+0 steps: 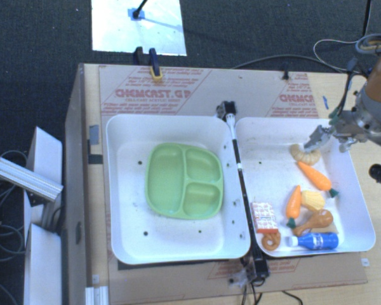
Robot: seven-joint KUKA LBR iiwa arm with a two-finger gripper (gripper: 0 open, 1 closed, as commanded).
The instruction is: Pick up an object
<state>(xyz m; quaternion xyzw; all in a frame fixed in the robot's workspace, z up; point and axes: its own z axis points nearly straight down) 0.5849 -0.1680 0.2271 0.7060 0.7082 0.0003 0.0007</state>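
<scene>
The arm [374, 100] reaches in from the right over the far corner of the right bin [267, 138], its claw [317, 138] low above a pale croissant [303, 153] near the bin's far end. One grey finger points down toward the croissant; whether the claw is open or closed I cannot tell, and nothing shows between its fingers.

The right bin holds the things to pick. Just beside the croissant lies a carrot [315, 176], slanting toward the right wall. Nearer the camera a smaller carrot [294, 202] lies against a yellow corn piece [313, 200]. Below these sits a brown drumstick [315, 220], then a blue bottle [314, 240] on its side along the near wall. A red-and-white packet [263, 216] lies by the left wall, with a donut [270, 239] just beneath it.

The left bin [127, 138] holds a green divided plate [183, 180], lying flat near its middle. Both bins sit on the counter [178, 88]
</scene>
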